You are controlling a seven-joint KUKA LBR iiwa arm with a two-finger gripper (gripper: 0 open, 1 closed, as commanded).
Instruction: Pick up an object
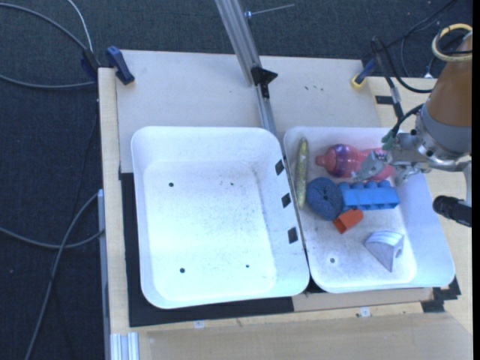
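Note:
The right bin [427,231] holds several objects. A purple and pink toy [341,158] lies at its back, a blue brick [369,196] in the middle and a dark blue round piece [324,198] beside it. An orange block [348,220] sits just in front of the brick, and a grey wedge [385,247] lies nearer the front. A yellow-green long piece [301,171] lies along the bin's left wall. My gripper [381,163] hangs low over the pink end of the toy, just behind the blue brick. Nothing visibly hangs from it.
The left white bin [217,216] stands next to the right one. A metal pole [240,36] slants down to the gap between the bins. Blue clamps [118,63] sit at the bench's back corners. Cables run over the floor at left.

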